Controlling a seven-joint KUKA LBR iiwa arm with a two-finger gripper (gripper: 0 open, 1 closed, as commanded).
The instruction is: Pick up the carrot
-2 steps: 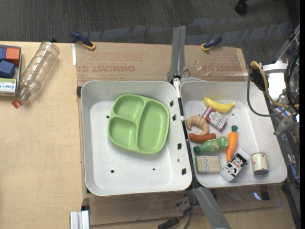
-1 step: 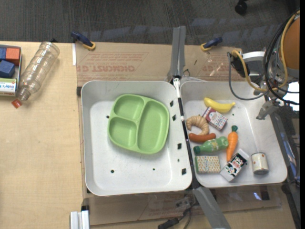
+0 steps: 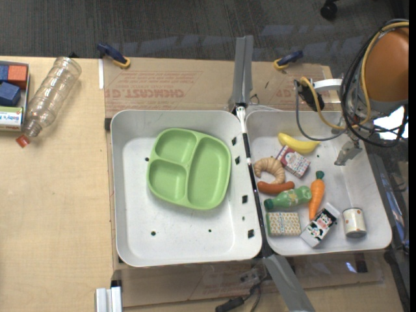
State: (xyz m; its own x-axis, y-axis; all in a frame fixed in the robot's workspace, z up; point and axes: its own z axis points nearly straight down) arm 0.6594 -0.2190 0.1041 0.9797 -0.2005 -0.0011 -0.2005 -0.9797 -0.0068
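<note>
Carrot (image 3: 316,197) lies in the right bin (image 3: 377,181), roughly upright in the view with its green top toward the far side, just right of the green bottle (image 3: 289,199) and the sausage (image 3: 275,187). The gripper (image 3: 348,152) hangs over the same bin, to the right of the carrot and farther off, apart from it and holding nothing; how wide its fingers stand cannot be told. A banana (image 3: 298,142) lies left of the gripper. The left bin (image 3: 130,239) holds a green plate (image 3: 190,168).
</note>
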